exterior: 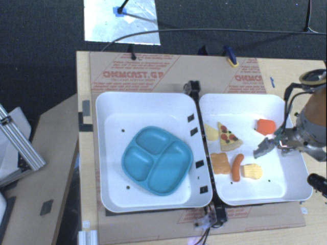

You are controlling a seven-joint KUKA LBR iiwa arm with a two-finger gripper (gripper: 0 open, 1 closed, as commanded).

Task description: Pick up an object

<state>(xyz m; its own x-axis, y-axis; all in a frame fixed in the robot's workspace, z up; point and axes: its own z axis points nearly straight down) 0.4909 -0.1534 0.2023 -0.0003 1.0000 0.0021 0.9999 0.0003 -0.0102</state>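
Hovering low over the right bin [294, 188], the tool [265, 149] points leftward into a tight cluster of toy food, and from where I stand I can't tell whether it is open or closed; nothing looks caught in it. Any of the pieces could be the object to pick: an orange block [265, 127] sits just behind the tip, a pizza slice [228, 137] and a pale wedge [211, 132] lie near the divider, and below them a toast square [220, 163], a sausage [236, 167] and a yellow chunk [252, 171] crowd close together, the sausage almost touching both neighbours. That crowding looks like the main hazard: coming down on the yellow chunk, the tool could nudge the sausage aside or pinch two items at once. Flat pieces like the pizza may simply slide along the bin floor rather than lift. The orange block, standing apart, seems the safer pick, though it is close to the arm [312, 117] and could be knocked on the approach. Over in the left bin [115, 188], the blue plate [157, 160] is well clear.
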